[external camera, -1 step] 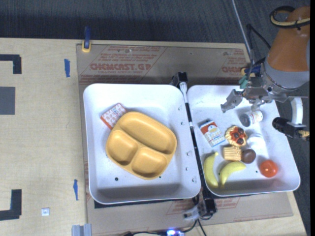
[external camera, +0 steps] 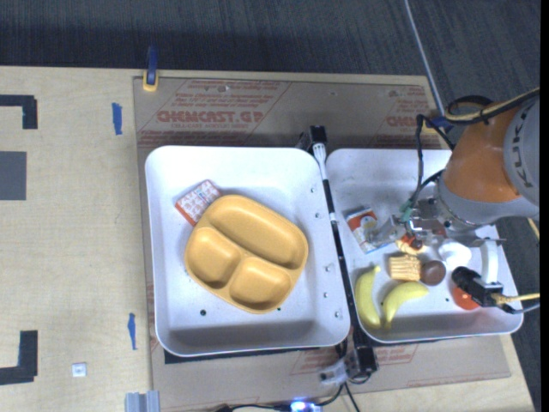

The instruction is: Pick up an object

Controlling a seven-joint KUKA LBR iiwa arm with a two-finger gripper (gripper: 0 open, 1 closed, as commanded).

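While the arm (external camera: pixel 491 172) reaches in from 3 o'clock, its gripper (external camera: pixel 415 230) hangs over the middle of the right bin (external camera: pixel 386 166), just above one square cracker (external camera: pixel 403 269). Whether the pincer is apart or together cannot be told. Two bananas (external camera: pixel 382 299) lie at that bin's 6 o'clock, one brown round piece (external camera: pixel 433 272) touches the cracker, and one red-and-white packet (external camera: pixel 362 224) sits at 9 o'clock. The left bin (external camera: pixel 171 303) holds one yellow sectioned plate (external camera: pixel 247 251) and one more such packet (external camera: pixel 196 200) at 10 o'clock.
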